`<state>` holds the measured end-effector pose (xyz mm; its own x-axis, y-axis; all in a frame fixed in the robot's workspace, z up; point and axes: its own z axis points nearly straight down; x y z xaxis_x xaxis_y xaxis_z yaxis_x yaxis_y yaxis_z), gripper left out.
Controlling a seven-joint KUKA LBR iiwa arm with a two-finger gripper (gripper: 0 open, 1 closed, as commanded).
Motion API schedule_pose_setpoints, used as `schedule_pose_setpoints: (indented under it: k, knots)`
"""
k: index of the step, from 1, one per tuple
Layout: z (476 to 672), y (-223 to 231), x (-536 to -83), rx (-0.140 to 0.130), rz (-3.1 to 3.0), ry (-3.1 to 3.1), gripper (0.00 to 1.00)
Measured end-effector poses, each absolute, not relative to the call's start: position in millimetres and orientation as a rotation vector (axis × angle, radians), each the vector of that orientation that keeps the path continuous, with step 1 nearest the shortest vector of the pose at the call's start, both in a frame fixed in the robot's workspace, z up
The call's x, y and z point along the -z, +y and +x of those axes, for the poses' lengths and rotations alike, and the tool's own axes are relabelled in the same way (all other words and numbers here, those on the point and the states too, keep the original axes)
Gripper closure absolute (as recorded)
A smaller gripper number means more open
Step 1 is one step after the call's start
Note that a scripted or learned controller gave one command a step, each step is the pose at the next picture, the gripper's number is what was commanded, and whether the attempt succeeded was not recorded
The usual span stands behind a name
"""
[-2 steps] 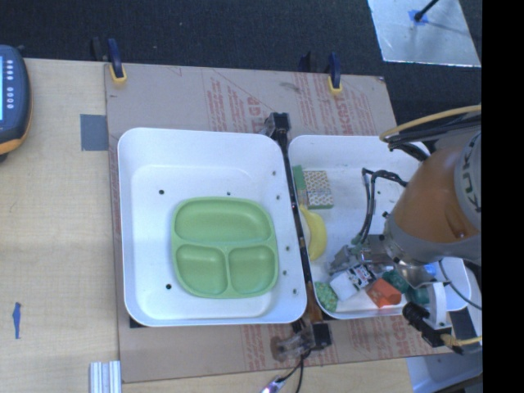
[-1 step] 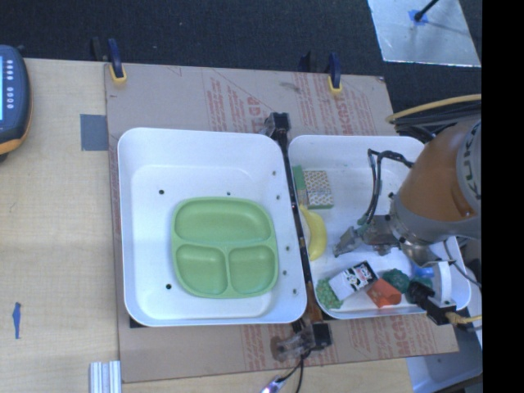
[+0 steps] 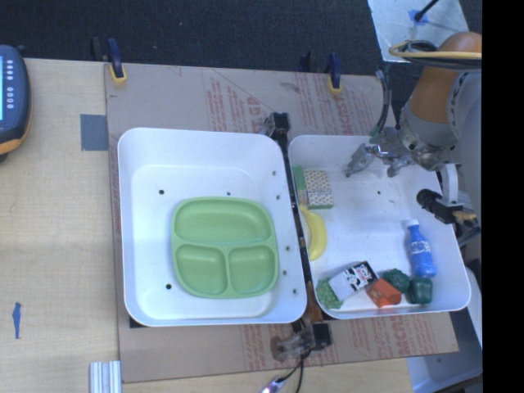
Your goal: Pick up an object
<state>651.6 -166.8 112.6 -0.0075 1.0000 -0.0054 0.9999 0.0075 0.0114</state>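
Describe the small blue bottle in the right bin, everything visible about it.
The blue bottle looks like translucent blue plastic with a white cap at its far end and a pale label band around its middle. It lies on its side on the floor of the right bin, near the right wall, cap pointing away from the camera. Its base end sits beside a dark green object; whether they touch is unclear.

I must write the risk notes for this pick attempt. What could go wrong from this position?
1. The tool hovers over a bare part of the right bin, so closing here would likely grasp nothing.
2. The items at the near edge are crowded: blue bottle, orange block, black-and-white box. A descent there could push neighbours.
3. The sponge and yellow object lie against the bin wall, which may block one finger.
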Motion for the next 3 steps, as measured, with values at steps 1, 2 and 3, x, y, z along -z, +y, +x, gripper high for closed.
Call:
schedule_pose_setpoints:
  k: [1,2,3]
  knots:
    - [602.7,-215.6,-136.9,0.007,2.223,2.221,0.0]
    - [656.5,-200.0,-89.9,0.003,2.218,2.23,0.0]
    - [658.4,-212.7,-182.4,-0.004,2.212,2.22,0.0]
